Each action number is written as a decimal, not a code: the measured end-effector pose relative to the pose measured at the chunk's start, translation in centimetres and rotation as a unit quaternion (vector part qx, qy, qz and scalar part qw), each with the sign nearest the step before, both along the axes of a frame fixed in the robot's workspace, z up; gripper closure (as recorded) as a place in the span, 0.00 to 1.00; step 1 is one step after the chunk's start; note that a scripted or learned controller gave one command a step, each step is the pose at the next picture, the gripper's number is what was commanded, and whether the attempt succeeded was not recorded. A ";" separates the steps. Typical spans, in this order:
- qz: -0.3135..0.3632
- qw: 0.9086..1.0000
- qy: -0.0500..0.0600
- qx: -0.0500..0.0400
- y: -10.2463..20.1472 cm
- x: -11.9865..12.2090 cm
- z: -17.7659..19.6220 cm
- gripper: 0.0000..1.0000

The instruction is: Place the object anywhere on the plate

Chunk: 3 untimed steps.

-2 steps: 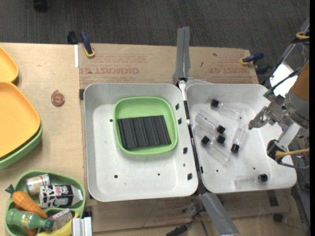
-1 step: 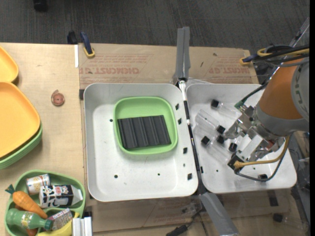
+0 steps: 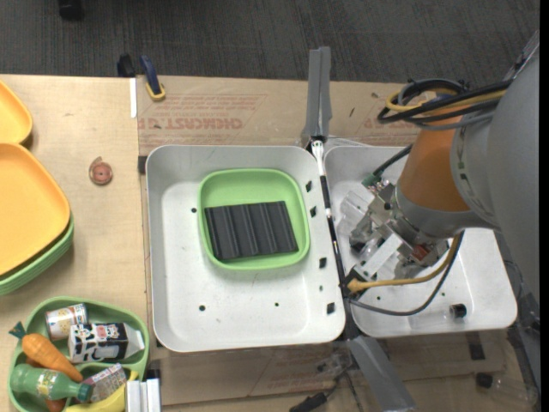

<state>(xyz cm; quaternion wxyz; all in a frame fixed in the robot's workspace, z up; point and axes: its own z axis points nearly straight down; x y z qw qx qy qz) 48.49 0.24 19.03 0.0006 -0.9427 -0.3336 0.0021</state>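
- the arm [image 3: 446,174] reaches in from the right and bends down over the right bin [image 3: 480,303], near that bin's left wall.
- the tool [image 3: 371,234] sits low in the right bin; it cannot be told whether it is released, clenched or grasping anything.
- the green plate [image 3: 253,183] lies in the left bin [image 3: 171,299], toward its upper middle.
- a dark ribbed block [image 3: 250,230] rests flat on the plate, inside the rim.
- a small dark object [image 3: 458,312] lies on the right bin's floor, apart from the tool.
- yellow plates [image 3: 26,204] are stacked on the bench [image 3: 103,127] at left.
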 end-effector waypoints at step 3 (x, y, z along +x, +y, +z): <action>-0.225 0.974 -0.001 -0.002 7.0 8.5 4.8 0.00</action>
